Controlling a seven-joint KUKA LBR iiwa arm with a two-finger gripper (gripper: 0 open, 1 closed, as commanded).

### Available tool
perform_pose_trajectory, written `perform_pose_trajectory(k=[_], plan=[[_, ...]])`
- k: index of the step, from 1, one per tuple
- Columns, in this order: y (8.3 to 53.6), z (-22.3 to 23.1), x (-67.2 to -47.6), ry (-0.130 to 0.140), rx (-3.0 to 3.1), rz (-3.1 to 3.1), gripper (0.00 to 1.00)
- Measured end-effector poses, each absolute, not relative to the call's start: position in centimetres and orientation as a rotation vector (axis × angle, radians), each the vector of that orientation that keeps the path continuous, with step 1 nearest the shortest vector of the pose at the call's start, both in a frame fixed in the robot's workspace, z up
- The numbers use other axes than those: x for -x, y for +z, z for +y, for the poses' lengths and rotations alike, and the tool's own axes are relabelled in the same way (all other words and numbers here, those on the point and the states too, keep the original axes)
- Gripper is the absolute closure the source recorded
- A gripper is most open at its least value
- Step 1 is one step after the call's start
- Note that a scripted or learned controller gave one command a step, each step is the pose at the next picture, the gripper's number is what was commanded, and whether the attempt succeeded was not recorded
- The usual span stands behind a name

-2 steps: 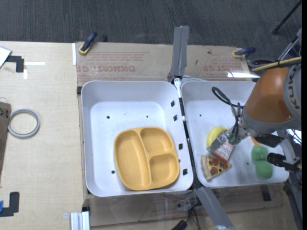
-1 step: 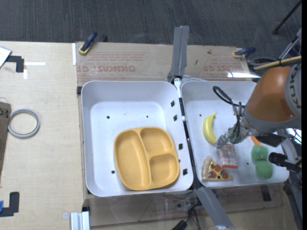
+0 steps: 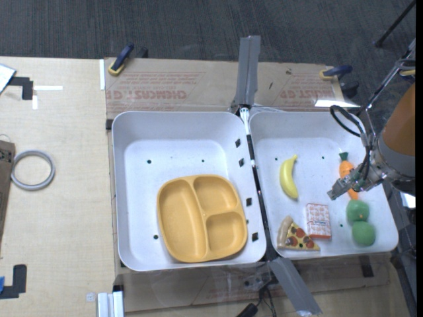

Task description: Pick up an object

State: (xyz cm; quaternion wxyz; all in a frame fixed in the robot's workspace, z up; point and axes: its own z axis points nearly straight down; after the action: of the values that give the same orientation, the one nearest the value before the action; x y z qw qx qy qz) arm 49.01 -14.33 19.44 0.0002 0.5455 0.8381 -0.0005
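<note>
Two shallow, glossy white bins sit side by side on a pale wooden table (image 3: 59, 243); the left bin (image 3: 132, 137) holds a smooth yellow-orange divided plate (image 3: 201, 216) with three compartments; the right bin (image 3: 310, 134) holds a curved yellow banana (image 3: 289, 176), a flat pizza slice (image 3: 297, 236), a small red-and-white packet (image 3: 318, 220), a rounded green pear-like fruit (image 3: 360, 222) and an orange carrot (image 3: 346, 168); the arm reaches in from the right, its grey pincer (image 3: 345, 189) low over the carrot's lower end; whether it grips anything cannot be told.
</note>
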Motion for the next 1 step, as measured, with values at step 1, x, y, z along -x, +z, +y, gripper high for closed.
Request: perform_pose_trajectory(k=[1], plan=[[25.02,-9.18,-47.87,-0.001,-1.538,2.738,1.0]])
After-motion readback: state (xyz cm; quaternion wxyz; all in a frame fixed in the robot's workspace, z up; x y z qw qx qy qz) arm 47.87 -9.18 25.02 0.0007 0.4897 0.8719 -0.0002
